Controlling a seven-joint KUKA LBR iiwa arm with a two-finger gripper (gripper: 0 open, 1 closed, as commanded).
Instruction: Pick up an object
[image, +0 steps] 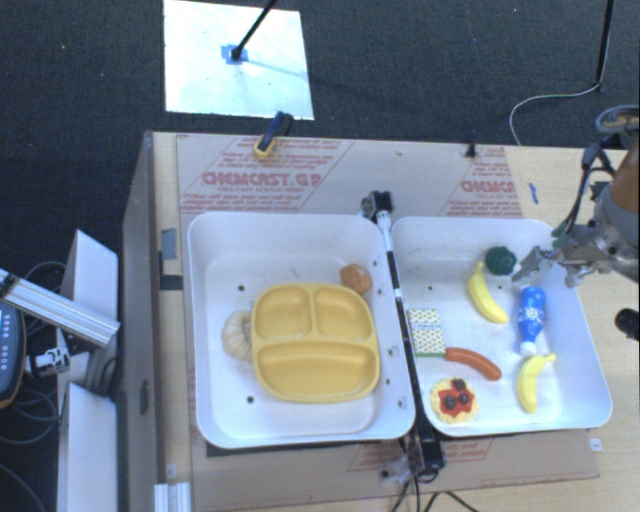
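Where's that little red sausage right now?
The small red toy sausage lies in the right white plastic bin, toward its front, between the chequered sandwich square on its left and the lower yellow banana on its right.

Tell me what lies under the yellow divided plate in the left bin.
A pale ridged object sticks out from beneath the yellow divided plate at its left edge. How much more lies underneath is covered.

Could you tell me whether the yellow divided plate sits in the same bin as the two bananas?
No, the yellow plate lies in the left bin, while both bananas lie in the right bin.
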